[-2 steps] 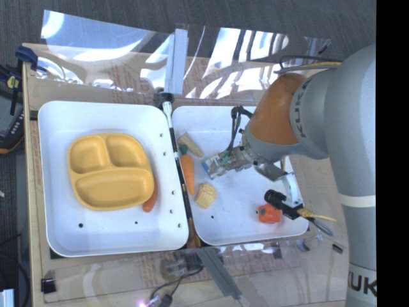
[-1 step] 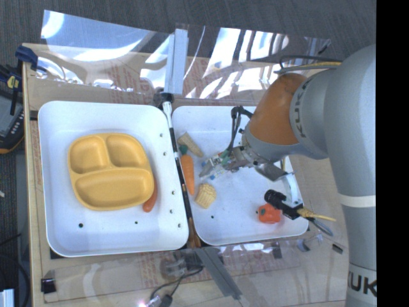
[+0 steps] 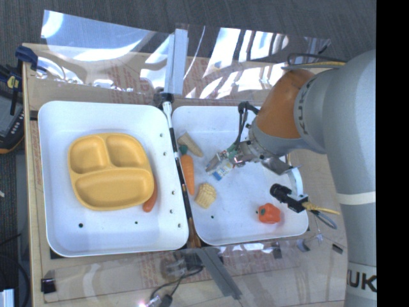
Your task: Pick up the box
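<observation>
A small pale box (image 3: 216, 167) with green and blue print lies tilted in the middle of the right bin (image 3: 281, 232). My gripper (image 3: 232, 157) comes in from the right and sits right at the box's upper right end, touching or almost touching it. The grey and orange wrist covers the bin's right side above it. The view is too small to tell whether the box sits inside the gripper.
In the right bin, a tan wedge (image 3: 190, 144), a carrot (image 3: 187, 174) and a corn piece (image 3: 205, 196) lie left of the box, and a red pepper (image 3: 269, 214) near the front right. The left bin (image 3: 57, 229) holds a yellow divided plate (image 3: 110, 170) and a reddish sausage (image 3: 150, 203).
</observation>
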